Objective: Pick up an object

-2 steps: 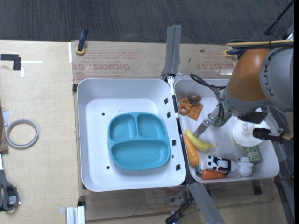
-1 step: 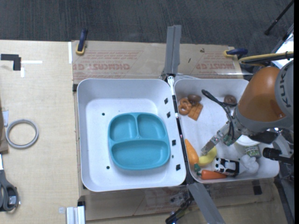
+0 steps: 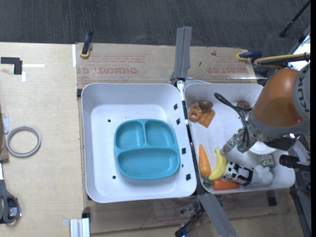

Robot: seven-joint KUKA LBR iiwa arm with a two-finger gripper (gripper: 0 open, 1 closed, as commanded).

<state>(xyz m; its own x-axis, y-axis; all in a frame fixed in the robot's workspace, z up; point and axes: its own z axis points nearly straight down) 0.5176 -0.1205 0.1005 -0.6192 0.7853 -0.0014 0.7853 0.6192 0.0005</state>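
Note:
The right bin [image 3: 223, 90] holds several small items. Along its left side lie an orange carrot [image 3: 204, 159], a yellow banana [image 3: 217, 165], a red-orange vegetable [image 3: 226, 185] and a black-and-white toy [image 3: 240, 173]. Farther back lie a pretzel [image 3: 194, 113], a brown piece [image 3: 205, 104], an orange cracker [image 3: 207, 118] and a black ladle [image 3: 228, 103]. My gripper [image 3: 233, 145] hangs low over the middle of this bin, just right of the banana's top. The arm's orange band [image 3: 278, 101] hides the bin's right part.
The left bin [image 3: 94, 132] holds a blue divided plate [image 3: 146, 149]. A white cup [image 3: 264, 159] sits under the wrist at the right bin's right side. On the bench to the left lie a grey tape ring [image 3: 22, 141] and scissors [image 3: 8, 207].

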